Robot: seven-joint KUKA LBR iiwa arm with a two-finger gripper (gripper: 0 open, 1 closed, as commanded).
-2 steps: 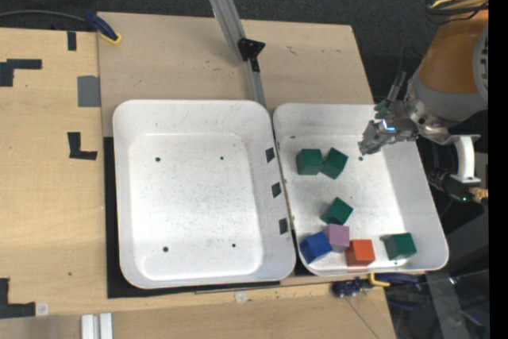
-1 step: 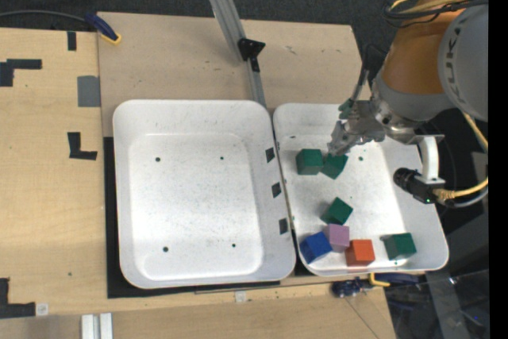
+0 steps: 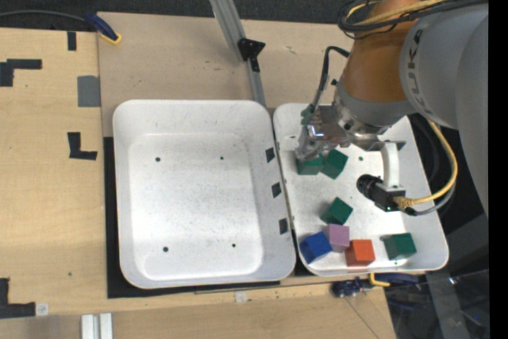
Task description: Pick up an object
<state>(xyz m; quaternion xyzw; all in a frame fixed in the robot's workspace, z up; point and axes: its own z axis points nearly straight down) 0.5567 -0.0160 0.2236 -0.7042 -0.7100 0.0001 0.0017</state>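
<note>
Seen from above, we start at the left, where the wooden bench [image 3: 48, 171] carries strips of dark tape and a blue-and-yellow clamp [image 3: 105, 28] near its far edge. Next comes the left bin [image 3: 131, 123], a shallow white tray with a few dark specks on its floor. A grey metal strut [image 3: 226, 4] slants down to the seam between the two trays. In the right bin [image 3: 425, 250] we count the blocks: two green ones under the arm, a green block [image 3: 337, 211] at mid-tray, then a blue block [image 3: 315, 244], a pale purple block [image 3: 339, 235], an orange block [image 3: 361, 252] and another green block [image 3: 399, 244] along the near edge. The grey and orange arm [image 3: 397, 59] reaches in from the right, and its claw [image 3: 311, 145] is lowered over the green block by the dividing wall [image 3: 309, 165], which lies directly beneath it with a second green block [image 3: 334, 163] touching at the right. We cannot tell how far the claw is open, nor whether it has hold of anything, since the wrist hides its tips. We judge the grasp is in hand; to do it well, the tips should straddle one block only, clear of its neighbour and the tray wall, and close squarely before any lift.
</note>
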